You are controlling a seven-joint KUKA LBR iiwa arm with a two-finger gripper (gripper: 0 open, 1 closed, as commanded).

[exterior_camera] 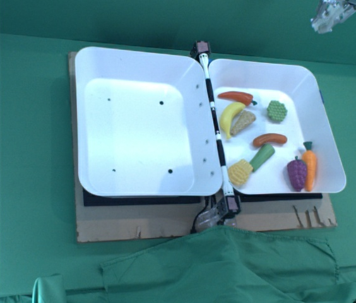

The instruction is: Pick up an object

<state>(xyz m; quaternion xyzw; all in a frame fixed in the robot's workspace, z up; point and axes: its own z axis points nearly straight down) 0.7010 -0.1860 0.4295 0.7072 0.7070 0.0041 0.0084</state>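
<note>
The right bin [322, 122] holds several toy foods: a red chili [235, 96], a yellow banana [230, 117], a tan bread piece [243, 122], a green bumpy fruit [277, 111], a sausage [269, 139], a corn cob with a green stalk [250, 165], purple grapes [296, 173] and an orange carrot [310, 166]. My gripper [327, 14] hangs high at the top right, above and behind the right bin, well clear of all the objects. Nothing is seen between its fingers.
The left bin [141, 122] sits beside the right one, joined by a black-and-white divider bar [214, 128]. Both rest on a cardboard sheet [134, 226] over green cloth. A fold of green fabric [228, 264] lies in front.
</note>
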